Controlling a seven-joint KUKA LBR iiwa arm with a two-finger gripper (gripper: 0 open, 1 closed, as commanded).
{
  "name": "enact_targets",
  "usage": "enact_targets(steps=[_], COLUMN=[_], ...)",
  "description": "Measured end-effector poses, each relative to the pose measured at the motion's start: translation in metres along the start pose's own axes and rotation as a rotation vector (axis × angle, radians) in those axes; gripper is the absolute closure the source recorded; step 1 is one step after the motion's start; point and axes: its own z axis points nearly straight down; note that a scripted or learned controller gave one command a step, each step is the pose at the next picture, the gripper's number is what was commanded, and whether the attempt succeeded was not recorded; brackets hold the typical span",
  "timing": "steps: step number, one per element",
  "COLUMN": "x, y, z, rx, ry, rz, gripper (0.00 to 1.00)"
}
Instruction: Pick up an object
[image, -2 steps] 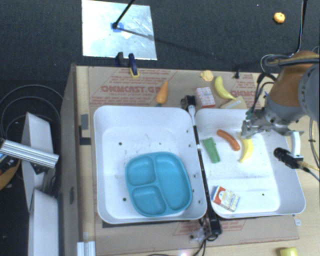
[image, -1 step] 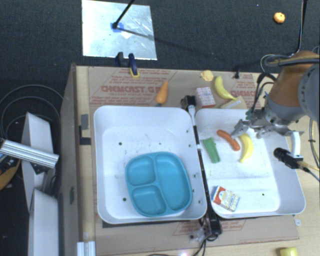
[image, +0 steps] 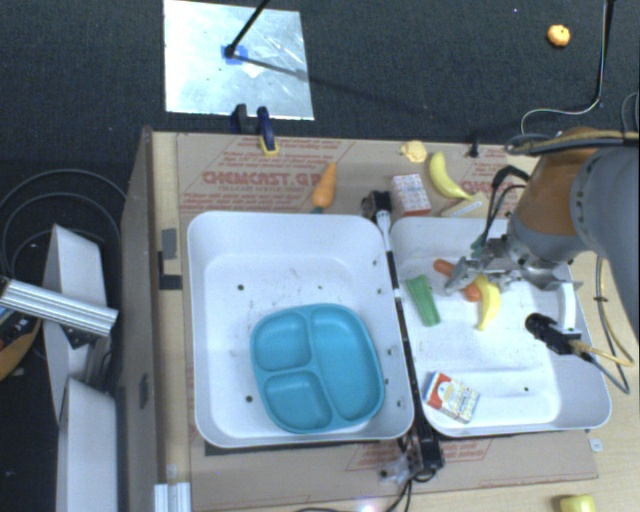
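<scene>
Two shallow white bins sit side by side on the table (image: 262, 172), which is covered with printed cardboard. The left bin (image: 228, 268) holds a single thing: a blue divided plate (image: 316, 366) with three compartments. It lies flat toward the near side of the bin, and nothing is in its compartments.

The right bin (image: 520, 372) holds several small things. A green block (image: 424, 300) lies close to the bin's left wall, angled slightly. Just to its right an orange piece (image: 443, 267) pokes out from under the gripper (image: 468, 277). More orange shows just below the metal, but it is not clear whether both patches belong to one thing. A small yellow banana (image: 487, 304) lies right beside that, its upper end touching or tucked under the gripper. A little printed carton (image: 452, 396) lies on its own near the bin's front left corner, well apart from the rest.

The gripper hangs low in the far half of the right bin, directly over the orange piece and the banana. From this angle it cannot be told whether it is spread or closed on anything.

Behind the bins, on the cardboard, lie a carrot (image: 323, 187), a larger banana (image: 445, 176) and a small pink-and-white box (image: 410, 193).
</scene>
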Motion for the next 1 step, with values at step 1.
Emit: enact_targets(steps=[1], x=[-0.0006], y=[0.0027], z=[-0.0144], rx=[-0.009], ry=[-0.002], rz=[-0.002], gripper=[1.00])
